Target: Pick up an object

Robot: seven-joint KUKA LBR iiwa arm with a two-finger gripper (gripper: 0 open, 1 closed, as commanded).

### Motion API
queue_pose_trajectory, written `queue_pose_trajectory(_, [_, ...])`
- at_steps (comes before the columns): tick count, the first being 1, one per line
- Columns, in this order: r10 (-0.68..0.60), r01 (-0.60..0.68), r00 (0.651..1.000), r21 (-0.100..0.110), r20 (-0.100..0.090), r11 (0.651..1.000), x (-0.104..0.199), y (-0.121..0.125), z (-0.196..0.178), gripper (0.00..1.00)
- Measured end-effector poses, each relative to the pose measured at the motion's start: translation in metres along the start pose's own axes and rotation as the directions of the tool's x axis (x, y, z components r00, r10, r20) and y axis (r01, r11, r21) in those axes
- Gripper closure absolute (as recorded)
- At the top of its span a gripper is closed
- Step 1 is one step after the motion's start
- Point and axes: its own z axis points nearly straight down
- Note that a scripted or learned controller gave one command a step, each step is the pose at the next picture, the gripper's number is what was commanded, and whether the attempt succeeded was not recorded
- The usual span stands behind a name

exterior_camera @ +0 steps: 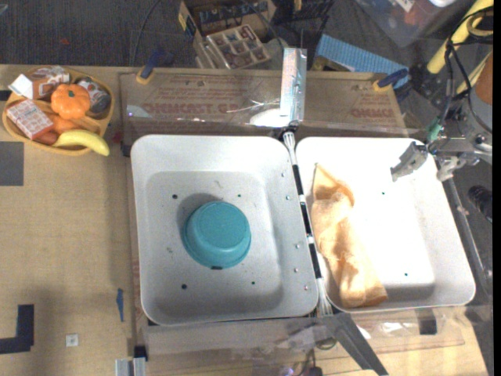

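Observation:
A teal bowl (218, 234) lies upside down in the middle of the left bin (156, 163). A crumpled tan cloth (341, 237) stretches along the left side of the right bin (407, 241), from near its back to its front edge. My gripper (425, 164) hangs over the back right corner of the right bin, well to the right of the cloth. It is open, with bare bin floor showing between its two fingers and nothing held.
A divider ridge (301, 210) separates the two bins. A basket (19, 128) with toy fruit, including a banana and a small pumpkin, sits on the bench at the far left. Boxes and cables crowd the area behind the bins.

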Motion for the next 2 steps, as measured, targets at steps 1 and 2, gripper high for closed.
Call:
queue_pose_trajectory(1, [-0.045,0.045,0.999,0.0,0.0,0.999,0.049,0.046,0.099,0.0])
queue_pose_trajectory(2, [-0.234,0.234,0.972,-0.012,0.003,0.972,0.039,0.065,0.185,0.0])
